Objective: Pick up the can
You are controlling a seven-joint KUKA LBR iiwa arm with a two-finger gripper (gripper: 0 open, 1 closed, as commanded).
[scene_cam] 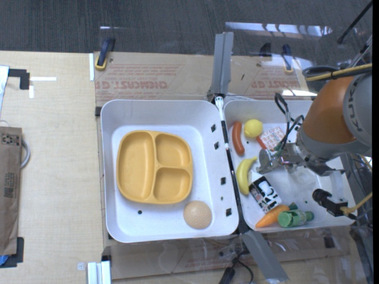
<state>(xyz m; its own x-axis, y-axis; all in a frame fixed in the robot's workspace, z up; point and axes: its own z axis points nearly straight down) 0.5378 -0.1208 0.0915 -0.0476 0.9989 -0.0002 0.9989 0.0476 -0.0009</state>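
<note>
The can [265, 194] is black with white markings. It lies on its side in the right bin [337, 185], between the banana [244, 174] and the carrot [272, 216]. My gripper [269, 160] hangs just above and behind the can, close to the banana's upper end. Nothing can be seen held in it. The grey arm with its orange band [328, 120] reaches in from the right over the bin.
The right bin also holds a red sausage [238, 138], a lemon [253, 128], a red-and-white packet [272, 137] and a green bottle [294, 218]. The left bin [112, 176] carries a yellow divided plate [155, 166] and a tan ball [198, 214].
</note>
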